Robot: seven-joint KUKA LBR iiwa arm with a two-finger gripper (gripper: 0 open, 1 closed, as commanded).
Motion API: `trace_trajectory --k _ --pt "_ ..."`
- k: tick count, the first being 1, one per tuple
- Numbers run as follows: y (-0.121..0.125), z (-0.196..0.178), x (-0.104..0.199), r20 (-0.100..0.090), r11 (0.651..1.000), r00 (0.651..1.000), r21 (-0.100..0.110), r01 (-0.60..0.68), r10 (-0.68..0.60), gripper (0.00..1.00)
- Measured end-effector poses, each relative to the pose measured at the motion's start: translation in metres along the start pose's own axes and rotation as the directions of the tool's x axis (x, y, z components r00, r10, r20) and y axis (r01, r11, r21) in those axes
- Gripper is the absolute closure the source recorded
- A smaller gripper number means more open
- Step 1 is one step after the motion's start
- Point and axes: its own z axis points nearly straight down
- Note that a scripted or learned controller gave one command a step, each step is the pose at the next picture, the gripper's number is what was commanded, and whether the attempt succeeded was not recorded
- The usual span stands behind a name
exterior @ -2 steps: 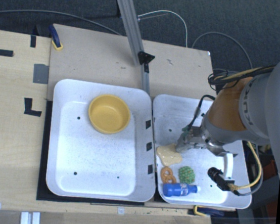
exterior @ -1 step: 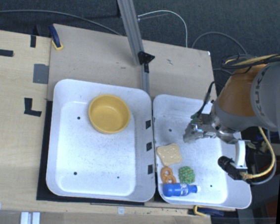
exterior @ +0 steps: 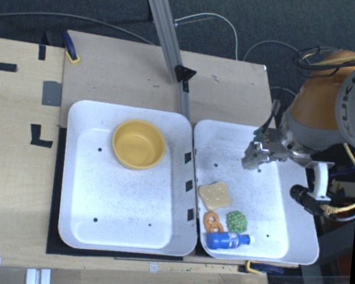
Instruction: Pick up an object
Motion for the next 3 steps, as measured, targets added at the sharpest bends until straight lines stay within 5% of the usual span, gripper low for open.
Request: trace_trajectory --k 1,3 --pt "0.001 -0.031 0.000 0.000 1.000 1.000 0.003 -0.001 0.001 1.00" --pt "-0.029 -0.011 0.091 -0.002 1.000 1.000 0.009 0.002 -0.002 1.00"
